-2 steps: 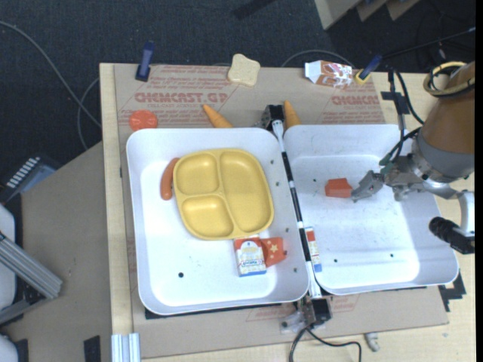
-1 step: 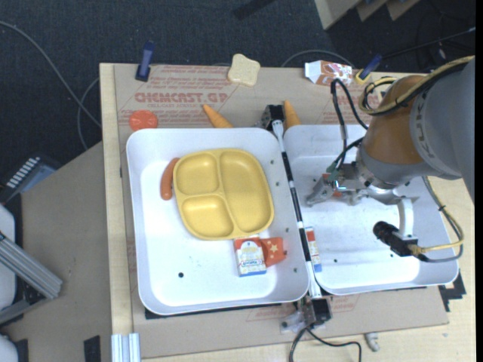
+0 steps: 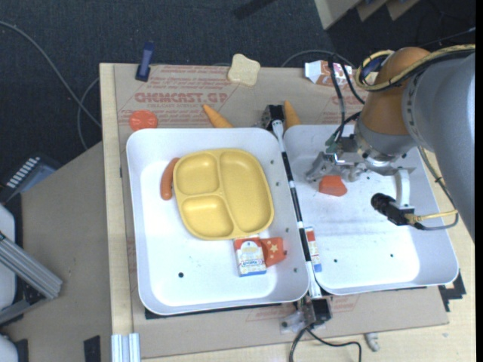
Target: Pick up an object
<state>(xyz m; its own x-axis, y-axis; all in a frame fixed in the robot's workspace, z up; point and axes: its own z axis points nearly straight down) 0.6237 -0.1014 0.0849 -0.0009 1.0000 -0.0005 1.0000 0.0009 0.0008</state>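
In the right bin (image 3: pixel 377 270), near its far left corner, lies a small red-orange object (image 3: pixel 333 186). My gripper (image 3: pixel 333 170) hangs directly over it, so close that its upper edge is partly hidden. The grey arm with its orange band comes in from the upper right. The left bin (image 3: pixel 151 225) holds a yellow divided plate (image 3: pixel 223 192), a red sausage (image 3: pixel 166 179) along the plate's left side, and a small white, red and blue carton (image 3: pixel 255 254) in front of the plate.
On the cardboard behind the bins lie a slice of bread (image 3: pixel 244 69), an orange carrot (image 3: pixel 216 117), an orange disc (image 3: pixel 143 119), a blue item (image 3: pixel 144 60) and a small packet (image 3: pixel 326 72). A black rail (image 3: pixel 293 194) separates the bins.
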